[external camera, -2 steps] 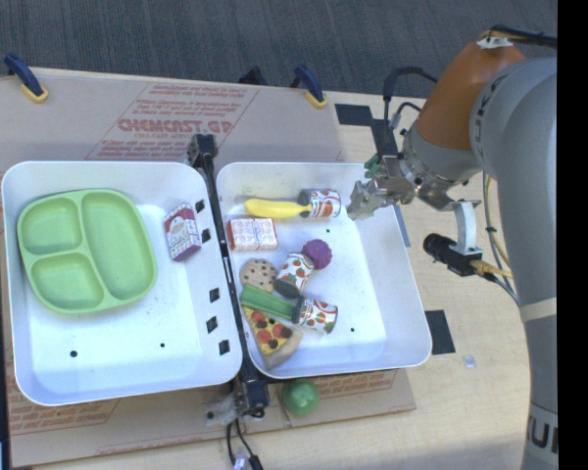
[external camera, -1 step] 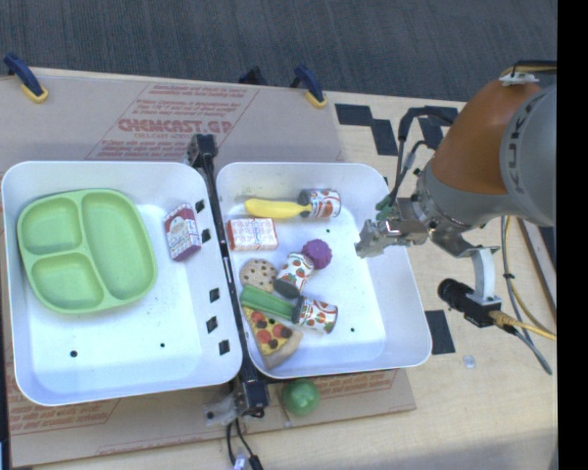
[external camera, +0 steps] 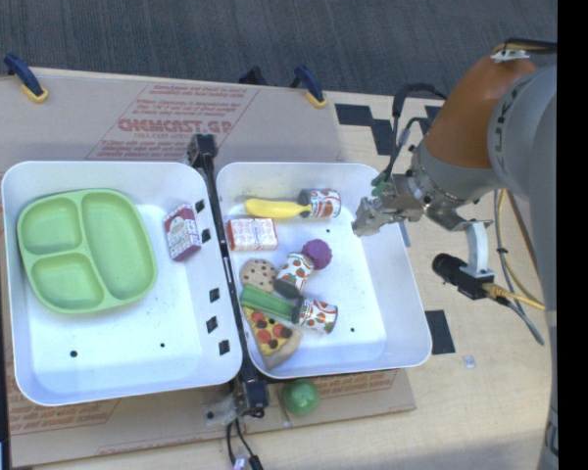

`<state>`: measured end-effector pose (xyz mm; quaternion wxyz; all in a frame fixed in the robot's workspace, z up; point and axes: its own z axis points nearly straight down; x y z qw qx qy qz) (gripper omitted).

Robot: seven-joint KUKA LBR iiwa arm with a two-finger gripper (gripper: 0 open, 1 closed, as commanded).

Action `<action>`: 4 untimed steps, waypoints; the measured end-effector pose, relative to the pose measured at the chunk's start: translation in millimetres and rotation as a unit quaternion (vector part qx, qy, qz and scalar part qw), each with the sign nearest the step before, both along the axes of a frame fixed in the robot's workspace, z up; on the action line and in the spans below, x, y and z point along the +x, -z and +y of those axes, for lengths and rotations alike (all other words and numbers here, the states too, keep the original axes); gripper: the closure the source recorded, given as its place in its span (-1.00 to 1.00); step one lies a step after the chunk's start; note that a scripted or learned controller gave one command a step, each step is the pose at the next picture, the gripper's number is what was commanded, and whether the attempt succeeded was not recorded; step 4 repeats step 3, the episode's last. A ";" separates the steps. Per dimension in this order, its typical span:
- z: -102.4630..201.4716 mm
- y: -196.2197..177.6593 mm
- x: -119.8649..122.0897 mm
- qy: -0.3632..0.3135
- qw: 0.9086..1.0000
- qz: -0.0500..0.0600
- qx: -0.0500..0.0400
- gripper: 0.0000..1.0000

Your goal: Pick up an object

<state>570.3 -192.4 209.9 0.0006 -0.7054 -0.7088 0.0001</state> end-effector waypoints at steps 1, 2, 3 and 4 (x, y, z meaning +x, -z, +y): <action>-13.7 -10.9 -49.4 0.000 1.000 0.000 0.000 1.00; -18.5 -63.7 33.7 0.000 1.000 -0.001 -0.001 1.00; 33.6 -7.9 51.5 -0.001 1.000 0.002 0.000 1.00; 33.6 -7.9 51.5 -0.001 1.000 0.002 0.000 1.00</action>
